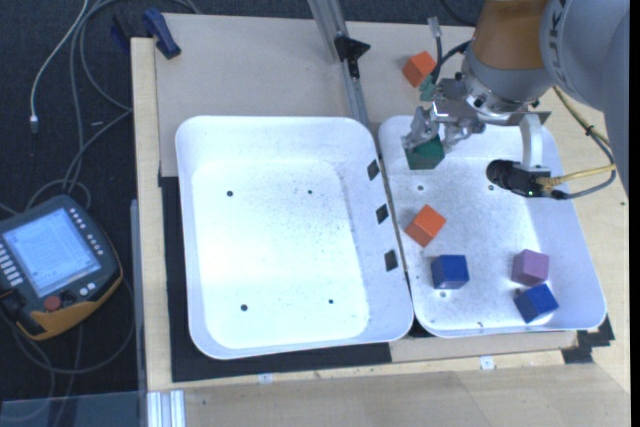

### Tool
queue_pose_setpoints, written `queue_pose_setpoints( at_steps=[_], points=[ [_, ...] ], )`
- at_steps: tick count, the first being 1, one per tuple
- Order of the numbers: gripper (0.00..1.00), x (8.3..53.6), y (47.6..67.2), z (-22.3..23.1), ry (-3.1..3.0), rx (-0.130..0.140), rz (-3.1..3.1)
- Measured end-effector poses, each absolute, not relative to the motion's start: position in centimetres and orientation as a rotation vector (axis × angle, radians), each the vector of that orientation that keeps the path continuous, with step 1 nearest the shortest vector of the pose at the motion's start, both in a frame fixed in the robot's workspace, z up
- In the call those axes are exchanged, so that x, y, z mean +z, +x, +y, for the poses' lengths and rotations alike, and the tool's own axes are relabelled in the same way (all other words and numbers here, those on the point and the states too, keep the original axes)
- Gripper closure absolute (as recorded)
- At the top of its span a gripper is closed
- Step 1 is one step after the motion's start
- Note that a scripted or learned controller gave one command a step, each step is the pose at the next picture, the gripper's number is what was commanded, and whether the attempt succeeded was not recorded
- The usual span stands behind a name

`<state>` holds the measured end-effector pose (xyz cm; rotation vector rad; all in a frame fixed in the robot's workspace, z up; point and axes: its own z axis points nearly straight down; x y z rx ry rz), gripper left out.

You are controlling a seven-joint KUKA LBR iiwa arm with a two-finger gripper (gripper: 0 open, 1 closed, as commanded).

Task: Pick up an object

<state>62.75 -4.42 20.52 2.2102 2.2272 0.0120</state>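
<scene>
Gripping a tilted green block [425, 153], the pincer [428, 129] hangs above the right bin [570, 215].

A dark green block [426, 153] sits near the far-left corner of the right bin [570, 215], tucked under the gripper [428, 137], whose fingers seem to straddle it, though the view is too crowded there to be sure they touch it. Toward the bin's left edge lies an orange cube [427, 224], turned corner-on, with a blue cube [449, 271] just nearer the front edge beside it. A pale purple cube [530, 266] and a second blue cube [537, 302] lie close together by the front-right corner, while another orange cube [420, 68] rests on the bench beyond the bin's far edge.
</scene>
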Motion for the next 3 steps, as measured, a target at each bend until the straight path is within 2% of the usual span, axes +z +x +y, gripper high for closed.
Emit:
queue_pose_setpoints(
  at_steps=[1,2,3],
  points=[
    [1.0,19.9,63.8,1.5,2.213,0.005,2.23],
    [1.0,20.0,61.0,0.4,2.227,-0.006,2.223],
    [1.0,20.0,65.5,6.9,2.212,0.007,2.23]
  ],
)
